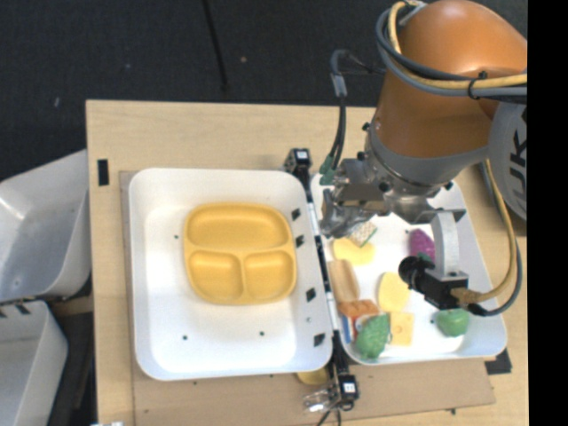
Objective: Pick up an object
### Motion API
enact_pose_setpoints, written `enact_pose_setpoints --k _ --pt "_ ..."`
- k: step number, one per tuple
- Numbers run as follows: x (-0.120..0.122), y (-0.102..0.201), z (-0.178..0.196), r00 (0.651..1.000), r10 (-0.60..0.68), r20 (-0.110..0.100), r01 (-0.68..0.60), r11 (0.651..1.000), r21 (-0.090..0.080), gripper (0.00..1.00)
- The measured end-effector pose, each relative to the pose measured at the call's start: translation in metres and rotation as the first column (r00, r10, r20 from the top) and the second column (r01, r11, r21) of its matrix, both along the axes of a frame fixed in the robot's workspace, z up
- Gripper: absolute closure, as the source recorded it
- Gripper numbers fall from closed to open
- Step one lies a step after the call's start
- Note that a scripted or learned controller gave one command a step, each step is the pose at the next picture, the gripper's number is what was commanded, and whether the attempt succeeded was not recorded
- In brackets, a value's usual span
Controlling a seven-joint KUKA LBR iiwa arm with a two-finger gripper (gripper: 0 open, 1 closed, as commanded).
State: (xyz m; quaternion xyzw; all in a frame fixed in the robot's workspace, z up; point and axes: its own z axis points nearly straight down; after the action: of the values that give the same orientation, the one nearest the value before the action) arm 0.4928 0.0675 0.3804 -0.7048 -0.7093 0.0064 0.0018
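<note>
1. Candidate objects. The task names no particular object. All loose items lie in the right bin [484, 343]. Nearest the gripper [355, 213] is a small white patterned piece [363, 232], just below it at the far left of the bin. A pale yellow block [352, 252] lies just beside that piece, on its near side.

2. Handling estimate. The items look like small toy food pieces, so they are probably light. The yellow block appears stiff with flat faces. It should take a grasp across its two opposite short sides. The patterned piece is small and partly hidden, so its shape cannot be determined.

3. Other contents of the right bin:
- a brown elongated piece [345, 280] along the left wall
- an orange block [359, 309] on its near side
- a lumpy green item [373, 335] at the near left
- a rounded yellow piece [393, 289] and a yellow square [402, 328] near the middle
- a purple item [422, 242] to the right
- a second green item [451, 322] at the near right

The pieces are crowded, and several touch.

4. Gripper state. Whether the gripper is open or closed cannot be told. No object is visibly held.

5. Surroundings. The left bin [160, 327] holds a yellow divided plate [240, 251]. Both bins rest on the bench [106, 131].
</note>
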Motion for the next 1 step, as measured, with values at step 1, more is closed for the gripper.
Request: enact_pose_setpoints --k 1 --pt "0.0019 -0.0013 0.0074 1.000 0.008 -0.005 -0.008 1.000 -0.004 1.00"
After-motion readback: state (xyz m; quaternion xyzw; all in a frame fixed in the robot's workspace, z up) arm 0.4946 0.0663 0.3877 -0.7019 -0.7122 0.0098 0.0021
